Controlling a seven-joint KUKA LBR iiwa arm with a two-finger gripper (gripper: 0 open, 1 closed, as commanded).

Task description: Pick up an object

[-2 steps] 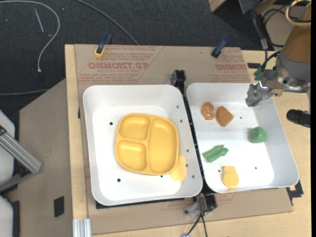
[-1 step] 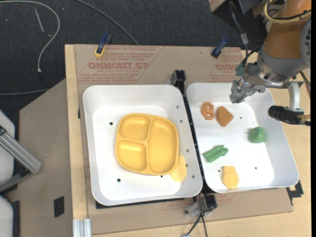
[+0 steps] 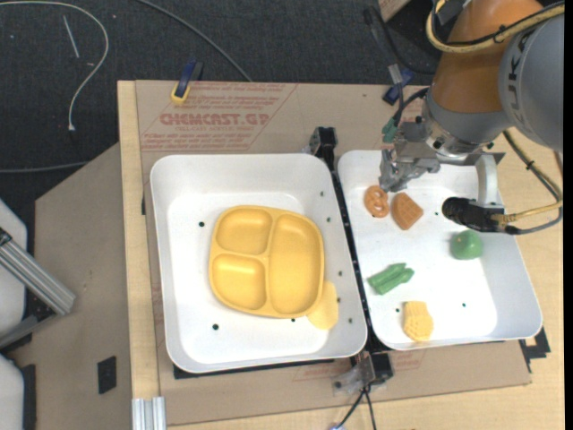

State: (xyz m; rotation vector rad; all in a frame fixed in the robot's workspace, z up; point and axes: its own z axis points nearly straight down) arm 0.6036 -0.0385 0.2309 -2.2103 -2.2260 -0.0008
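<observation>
Left of the right bin (image 3: pixel 515 316) sits the yellow divided plate (image 3: pixel 267 261), and inside that bin my gripper (image 3: pixel 394 179) hangs by the far wall just above the orange round piece (image 3: pixel 377 202) — whether it is spread or pressed together, I cannot tell.

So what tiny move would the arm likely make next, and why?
Probably a short drop straight down. The gripper hangs over the right bin, just above a round orange piece that lies beside an orange-brown block. Nothing shows between its fingers, so lowering around the round piece looks like the sensible next step, though the block alongside could get in the way.
</observation>
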